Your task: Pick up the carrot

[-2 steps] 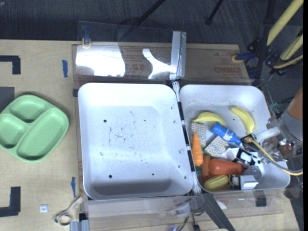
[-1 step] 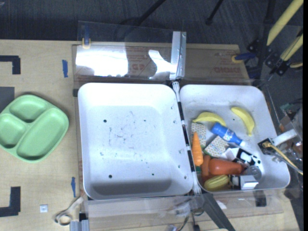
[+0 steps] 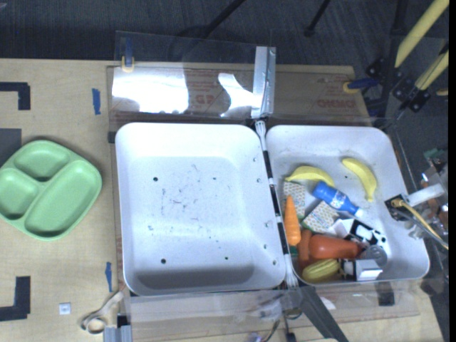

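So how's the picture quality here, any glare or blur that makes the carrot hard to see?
In the camera view, strong glare whitens the clear panel behind the left bin; the right bin is evenly lit, with soft shadows under its pile; the carrot by the bin's left wall reads clearly orange, its edges slightly soft; the gripper at the right edge is blurred, so its state is unclear.

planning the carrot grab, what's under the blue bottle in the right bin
The blue bottle lies on a patterned packet, with a yellow banana beside its upper end. The carrot lies apart, to its left. Whatever lies beneath the packet is covered.
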{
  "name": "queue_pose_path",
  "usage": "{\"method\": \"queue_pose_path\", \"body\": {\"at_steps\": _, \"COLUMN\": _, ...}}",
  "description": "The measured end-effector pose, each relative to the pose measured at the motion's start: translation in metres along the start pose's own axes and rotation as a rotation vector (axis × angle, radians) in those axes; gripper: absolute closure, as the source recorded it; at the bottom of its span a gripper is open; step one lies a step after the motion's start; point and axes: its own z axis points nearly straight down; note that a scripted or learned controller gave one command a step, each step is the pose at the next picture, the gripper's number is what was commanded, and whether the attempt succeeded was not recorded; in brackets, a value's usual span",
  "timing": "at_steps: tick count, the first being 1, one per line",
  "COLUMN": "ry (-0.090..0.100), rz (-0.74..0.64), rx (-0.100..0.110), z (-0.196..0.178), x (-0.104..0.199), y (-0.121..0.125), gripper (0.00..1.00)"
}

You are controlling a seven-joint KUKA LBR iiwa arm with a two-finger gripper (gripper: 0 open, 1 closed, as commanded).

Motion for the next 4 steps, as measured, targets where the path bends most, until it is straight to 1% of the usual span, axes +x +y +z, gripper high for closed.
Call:
{"method": "queue_pose_path", "body": {"at_steps": 1, "ry": 0.005, "rz": -0.002, "rx": -0.002, "z": 0.084, "x": 0.014, "y": -0.012, "gripper": 1.0}}
{"method": "queue_pose_path", "body": {"at_steps": 2, "ry": -0.001, "rz": -0.025, "rx": 0.001, "z": 0.04, "x": 0.003, "y": -0.017, "gripper": 1.0}}
{"method": "queue_pose_path", "body": {"at_steps": 3, "ry": -0.001, "rz": -0.349, "rx": 0.011, "z": 0.07, "x": 0.001, "y": -0.005, "gripper": 1.0}}
{"method": "queue_pose_path", "body": {"at_steps": 4, "ry": -0.001, "rz": -0.005, "rx": 0.0, "z": 0.039, "x": 0.03, "y": -0.008, "gripper": 1.0}}
